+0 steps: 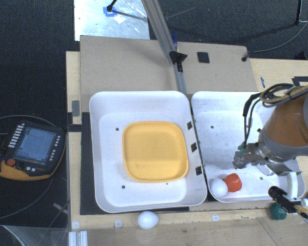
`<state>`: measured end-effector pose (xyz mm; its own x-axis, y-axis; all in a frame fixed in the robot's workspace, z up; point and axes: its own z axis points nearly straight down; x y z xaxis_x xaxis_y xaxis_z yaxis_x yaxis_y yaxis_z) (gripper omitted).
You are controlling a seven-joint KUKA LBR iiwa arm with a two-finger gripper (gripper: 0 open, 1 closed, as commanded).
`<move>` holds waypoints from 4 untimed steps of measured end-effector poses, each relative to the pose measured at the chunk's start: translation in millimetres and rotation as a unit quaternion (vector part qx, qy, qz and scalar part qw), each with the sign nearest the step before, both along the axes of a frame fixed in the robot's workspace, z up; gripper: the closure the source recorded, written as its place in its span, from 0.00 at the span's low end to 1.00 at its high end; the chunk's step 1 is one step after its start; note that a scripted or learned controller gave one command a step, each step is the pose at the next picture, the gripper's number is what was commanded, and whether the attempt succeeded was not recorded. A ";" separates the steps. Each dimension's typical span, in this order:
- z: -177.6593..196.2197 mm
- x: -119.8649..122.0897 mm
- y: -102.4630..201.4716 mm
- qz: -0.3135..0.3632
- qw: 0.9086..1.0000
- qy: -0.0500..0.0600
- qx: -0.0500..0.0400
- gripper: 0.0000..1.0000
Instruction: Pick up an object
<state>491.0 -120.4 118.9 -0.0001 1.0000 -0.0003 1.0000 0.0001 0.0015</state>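
A small orange-red object lies near the front left corner of the right bin. A white ball touches its left side. My gripper hangs over the right bin, a little above and to the right of the orange-red object, below the arm's orange band. Nothing shows in its grasp. A square yellow plate fills the middle of the left bin.
A white egg-shaped object lies on the bench in front of the left bin. A teach pendant sits on the floor at far left. A green and blue item lies past the right bin's front right corner. A metal pole slants in from the back.
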 end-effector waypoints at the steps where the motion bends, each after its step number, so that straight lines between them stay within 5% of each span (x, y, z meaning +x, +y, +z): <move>1: 61.5 -2.7 -2.1 0.000 1.000 -0.002 0.000 1.00; 3: 165.8 -3.7 -3.2 0.000 1.000 -0.002 0.000 1.00; 4: 157.8 4.6 56.0 0.003 1.000 0.000 0.001 1.00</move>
<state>495.5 -64.4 276.7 -0.0057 1.0000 0.0009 1.0000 0.0057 0.0009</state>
